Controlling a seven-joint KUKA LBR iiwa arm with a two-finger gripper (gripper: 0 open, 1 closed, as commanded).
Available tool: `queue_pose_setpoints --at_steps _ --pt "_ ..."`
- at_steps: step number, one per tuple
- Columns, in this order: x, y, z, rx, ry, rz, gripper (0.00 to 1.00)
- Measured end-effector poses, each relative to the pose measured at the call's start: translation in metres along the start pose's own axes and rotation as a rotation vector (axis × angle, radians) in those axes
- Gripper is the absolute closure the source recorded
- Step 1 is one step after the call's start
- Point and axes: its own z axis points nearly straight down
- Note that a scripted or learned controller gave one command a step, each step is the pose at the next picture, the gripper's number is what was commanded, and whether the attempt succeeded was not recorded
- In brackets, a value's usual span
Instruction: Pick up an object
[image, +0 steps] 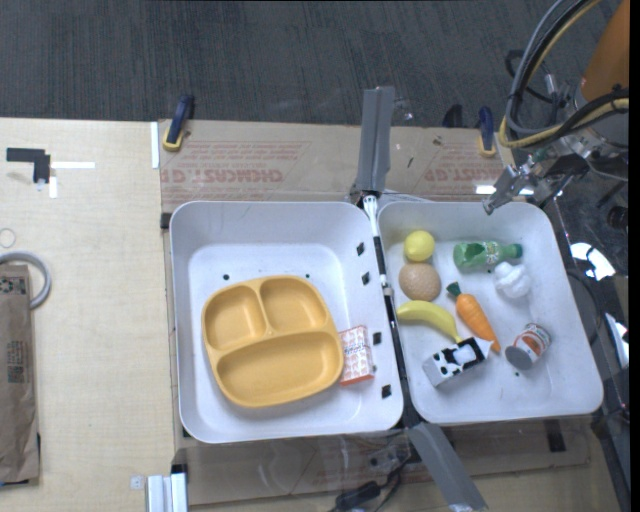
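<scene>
The right bin holds several objects: a yellow lemon, a brown round object, a banana, a carrot, a green bottle lying on its side, a white lump, a small can and a black-and-white carton. My gripper hangs over the bin's far right corner, above and to the right of the green bottle. It is apart from all the objects, with nothing visibly in it.
The left bin holds a yellow divided plate and a small red-and-white packet at the plate's right edge. A cardboard sheet lies behind the bins. Cables and the arm crowd the upper right.
</scene>
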Motion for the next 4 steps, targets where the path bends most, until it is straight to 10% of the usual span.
queue_pose_setpoints --at_steps 1,2,3,4 --pt "0.018 -0.087 0.091 0.003 0.003 0.178 0.0" --pt "0.038 -0.081 0.179 0.001 0.002 0.216 0.0" --pt "0.037 -0.082 0.172 0.005 0.003 0.219 1.0" --pt "0.109 -0.03 0.079 0.003 0.001 0.274 1.0"
